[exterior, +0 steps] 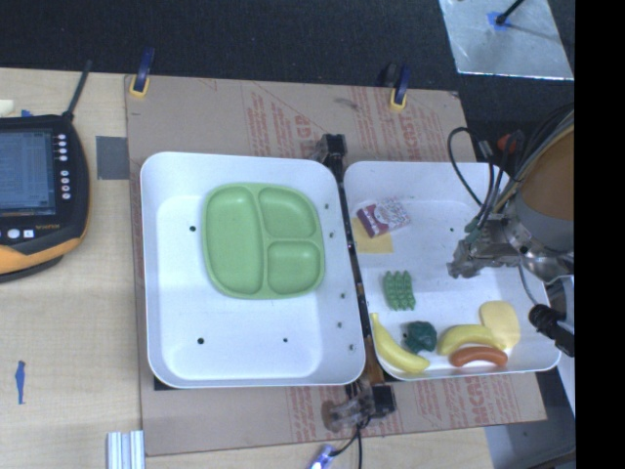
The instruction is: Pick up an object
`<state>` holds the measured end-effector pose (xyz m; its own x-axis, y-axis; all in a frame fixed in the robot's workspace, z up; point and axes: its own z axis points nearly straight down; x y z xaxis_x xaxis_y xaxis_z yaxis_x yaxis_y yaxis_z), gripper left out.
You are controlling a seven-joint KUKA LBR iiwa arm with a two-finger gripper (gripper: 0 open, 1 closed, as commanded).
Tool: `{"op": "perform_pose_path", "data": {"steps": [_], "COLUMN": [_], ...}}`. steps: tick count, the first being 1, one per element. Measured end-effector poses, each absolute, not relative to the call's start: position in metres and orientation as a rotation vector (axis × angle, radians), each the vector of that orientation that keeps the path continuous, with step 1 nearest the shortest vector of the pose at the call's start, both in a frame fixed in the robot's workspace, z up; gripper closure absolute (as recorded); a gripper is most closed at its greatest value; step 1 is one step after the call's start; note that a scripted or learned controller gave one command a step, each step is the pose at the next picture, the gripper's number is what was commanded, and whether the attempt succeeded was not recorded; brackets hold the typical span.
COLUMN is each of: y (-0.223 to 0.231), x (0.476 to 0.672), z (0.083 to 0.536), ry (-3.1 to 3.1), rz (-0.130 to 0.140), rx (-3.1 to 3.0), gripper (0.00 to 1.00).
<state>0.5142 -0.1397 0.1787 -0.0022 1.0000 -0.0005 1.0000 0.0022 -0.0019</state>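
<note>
Whether the gripper (469,262) has anything in its grasp cannot be told; it sits at the right of the frame, above the right bin (439,186). Lower in that bin lie a green block (397,289), a dark green piece (421,336) and two bananas (395,352) (467,338). The left bin (166,262) holds a green divided plate (263,239)
</note>
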Motion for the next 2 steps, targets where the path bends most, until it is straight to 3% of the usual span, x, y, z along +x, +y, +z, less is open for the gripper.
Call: {"op": "perform_pose_path", "data": {"steps": [1,2], "y": [-0.0868,-0.0872], "x": [0.5353,0.5351], "z": [0.2068,0.2067], "ry": [-2.223,-2.223], "rz": [0.001,0.002], "rx": [-2.216,-2.216], "gripper": [1.00,0.00]}}
